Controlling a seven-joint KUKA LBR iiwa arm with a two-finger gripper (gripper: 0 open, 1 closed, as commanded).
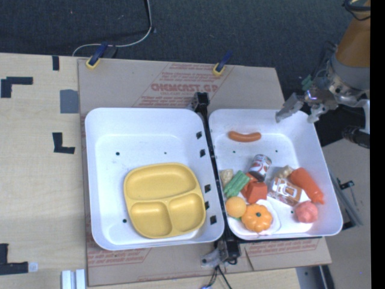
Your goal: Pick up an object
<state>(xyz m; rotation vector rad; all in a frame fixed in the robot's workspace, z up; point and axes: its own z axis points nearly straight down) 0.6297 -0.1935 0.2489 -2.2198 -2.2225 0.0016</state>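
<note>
Gripper (302, 108) with fingers spread apart and nothing between them, poised above the right bin's (328, 161) far right corner, hot dog (245, 136) near that bin's far edge, pumpkin (257, 217) by its near edge, carrot (307, 184) and possibly a can (260, 164) mid-bin, yellow divided plate (163, 198) in the left bin (105, 143).

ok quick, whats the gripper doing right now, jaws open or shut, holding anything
gripper: jaws open, spread wide, nothing between them; it hangs over the top right edge of the right bin, above the toys.
</note>
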